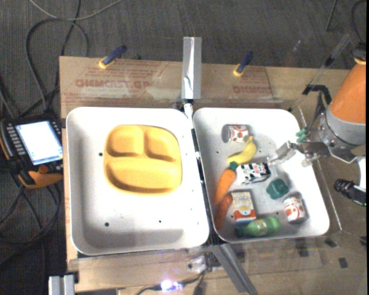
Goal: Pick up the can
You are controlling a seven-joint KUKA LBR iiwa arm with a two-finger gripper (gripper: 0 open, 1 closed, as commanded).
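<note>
Closest to the lens, rising off the bench: grey arm with orange band point(349, 100), reaching in from the right. Two-finger gripper point(279, 155) hanging over the right side of the right shallow white plastic bin point(307, 131), just above the clutter. Cannot tell whether spread or pressed together. Nothing seen pinched.

Left shallow white plastic bin point(86, 214): smooth, round-cornered, bearing a yellow moulded plastic tray with three compartments point(144, 158), probably kept as a drop-off spot.

Right bin crowded, so little room for a clean descent:
- long orange toy carrot with green top point(223, 188), tapered, slanting along the left wall
- green plastic bottle point(258, 227), lying on its side at the near wall
- orange-fronted cardboard juice box point(242, 205), flat-sided, just beside the carrot
- black-and-white cow-patterned carton point(254, 172), near the gripper
- curved yellow banana point(244, 151), smooth, touching the carton
- small teal block point(277, 187)

Two likely targets, well apart: red-and-white cylindrical can point(236, 133), on its side near the far wall; second red-and-white can point(294, 208), near the right front corner. Rounded and probably hard, slick walls, so apt to roll or slip under an off-centre squeeze.
</note>
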